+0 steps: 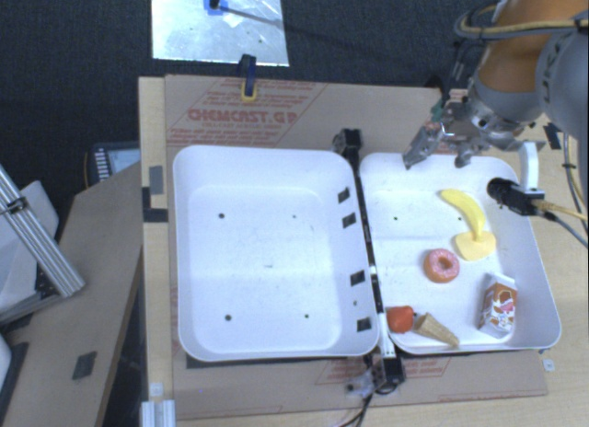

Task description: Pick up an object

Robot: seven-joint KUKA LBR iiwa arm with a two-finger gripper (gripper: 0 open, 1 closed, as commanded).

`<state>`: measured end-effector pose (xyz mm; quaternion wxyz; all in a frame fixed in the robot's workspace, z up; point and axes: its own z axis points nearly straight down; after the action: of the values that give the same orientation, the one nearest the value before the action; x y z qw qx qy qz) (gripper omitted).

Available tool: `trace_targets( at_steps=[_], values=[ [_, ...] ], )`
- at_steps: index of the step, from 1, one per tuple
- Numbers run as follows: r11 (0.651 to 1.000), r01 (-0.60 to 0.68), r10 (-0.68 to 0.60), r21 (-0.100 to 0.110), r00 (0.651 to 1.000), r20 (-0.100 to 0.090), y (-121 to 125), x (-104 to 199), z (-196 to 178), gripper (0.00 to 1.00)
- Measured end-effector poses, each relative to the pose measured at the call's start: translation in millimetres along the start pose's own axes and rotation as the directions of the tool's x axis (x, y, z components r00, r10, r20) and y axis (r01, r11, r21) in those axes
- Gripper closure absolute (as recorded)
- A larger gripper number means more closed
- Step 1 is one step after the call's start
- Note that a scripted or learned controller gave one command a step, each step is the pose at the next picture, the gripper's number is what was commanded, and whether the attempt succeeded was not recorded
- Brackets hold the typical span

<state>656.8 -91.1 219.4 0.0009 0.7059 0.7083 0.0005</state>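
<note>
- Nearest edge: the front rim of the right bin (543, 338) carries most of the load. An ice-cream cone (433, 328) lies on its side against the front wall, tip pointing right, with a red-orange piece (399, 318) touching its wide end beside the centre divider.
- A small carton (498, 308) stands just inside the front right corner, near the rim, leaving little room between it and the wall.
- Mid-bin: a pink-frosted donut (442, 265) lies flat, apart from the carton and the cone, with bare floor on its left up to the divider.
- Just behind and right of the donut, a yellow banana (468, 223) lies curved, its broad lower end near the donut without touching it.
- The far left part of the right bin's floor is bare, offering the widest open approach on that side.
- The left bin (198, 167) shows an unobstructed white floor from rim to rim.
- Black clips (359, 278) sit along the seam where the two bins meet.
- Farthest: the gripper (440, 143) hangs over the far rim of the right bin, above the bare floor and well apart from every object. Its fingers look slightly parted and nothing sits between them.
- Behind it, the arm (525, 39) leans in from the right.
</note>
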Motion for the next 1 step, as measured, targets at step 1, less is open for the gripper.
trace_targets(
  at_steps=[1],
  values=[
    [1.000, 0.008, -0.008, -0.001, 1.000, -0.004, -48.9, 72.0, -41.7, 0.00]
  ],
)
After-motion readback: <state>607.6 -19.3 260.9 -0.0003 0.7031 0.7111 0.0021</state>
